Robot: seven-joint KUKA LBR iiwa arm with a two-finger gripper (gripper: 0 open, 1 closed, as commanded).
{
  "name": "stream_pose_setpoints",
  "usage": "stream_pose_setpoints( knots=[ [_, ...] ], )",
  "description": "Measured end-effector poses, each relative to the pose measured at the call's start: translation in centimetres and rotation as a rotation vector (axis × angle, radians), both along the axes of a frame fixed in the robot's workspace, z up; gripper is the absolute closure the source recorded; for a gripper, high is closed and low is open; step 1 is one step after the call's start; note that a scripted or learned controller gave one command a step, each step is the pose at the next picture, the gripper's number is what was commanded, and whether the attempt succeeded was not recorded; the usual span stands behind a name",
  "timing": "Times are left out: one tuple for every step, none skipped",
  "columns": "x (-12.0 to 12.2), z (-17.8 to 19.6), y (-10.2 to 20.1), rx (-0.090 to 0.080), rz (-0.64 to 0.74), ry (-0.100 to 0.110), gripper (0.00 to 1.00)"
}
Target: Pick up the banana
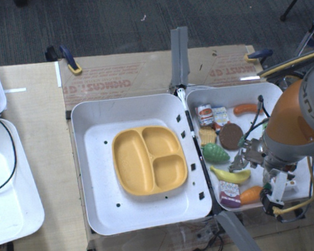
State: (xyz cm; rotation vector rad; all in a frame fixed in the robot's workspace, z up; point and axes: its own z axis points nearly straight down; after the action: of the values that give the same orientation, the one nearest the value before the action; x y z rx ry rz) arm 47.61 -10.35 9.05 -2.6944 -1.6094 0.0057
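Observation:
The yellow banana point(229, 174) lies in the right bin point(229, 90), near its front left, curving from under a green vegetable toward the bin's middle. My gripper point(242, 161) hangs at the banana's right end, just above or touching it; nothing looks lifted. The arm's orange band point(291, 118) and grey wrist cover the bin's right side.
Around the banana are a green vegetable point(215, 153), a brown disc point(231, 135), a purple packet point(229, 193) and an orange carrot point(250, 195). A can point(204, 114) and an orange sausage point(245, 108) lie at the back. The left bin point(93, 157) holds a yellow divided plate point(149, 159).

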Motion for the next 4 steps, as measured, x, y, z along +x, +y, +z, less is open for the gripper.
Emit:
stream_pose_setpoints(
  knots=[
    [-0.03, -0.03, -1.89, -0.002, -0.377, 0.001, 0.0],
    [-0.1, 0.78, -1.94, -0.003, -0.375, 0.005, 1.0],
    [-0.11, 0.77, -1.93, -0.002, -0.375, 0.005, 0.0],
    [-0.11, 0.77, -1.93, -0.002, -0.375, 0.005, 0.0]
  ],
)
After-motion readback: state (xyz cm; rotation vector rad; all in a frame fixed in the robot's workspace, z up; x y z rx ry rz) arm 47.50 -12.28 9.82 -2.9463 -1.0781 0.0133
